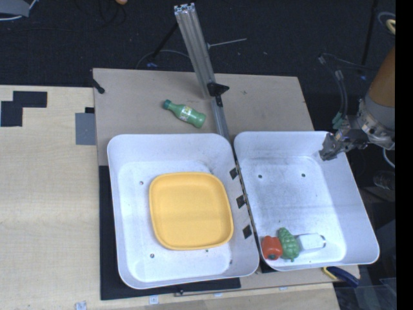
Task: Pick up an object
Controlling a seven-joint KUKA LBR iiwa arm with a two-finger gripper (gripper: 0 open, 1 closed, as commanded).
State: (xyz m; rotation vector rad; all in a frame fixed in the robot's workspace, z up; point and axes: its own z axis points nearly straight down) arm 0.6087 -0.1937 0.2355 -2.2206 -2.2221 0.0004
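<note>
In the right bin (303, 192), near its front edge, lie a red item (271, 247), a green knobbly item (289, 243) and a small white item (311, 241), all close together. A yellow square plate (191, 210) rests in the left bin (129, 173). My gripper (329, 149) hangs over the far right corner of the right bin, well away from those items, with nothing visible in it.
A green bottle (184, 113) lies on the bench behind the left bin. A slanted aluminium rail (201, 50) rises behind the gap between the bins. The arm (381, 102) enters from the right edge.
</note>
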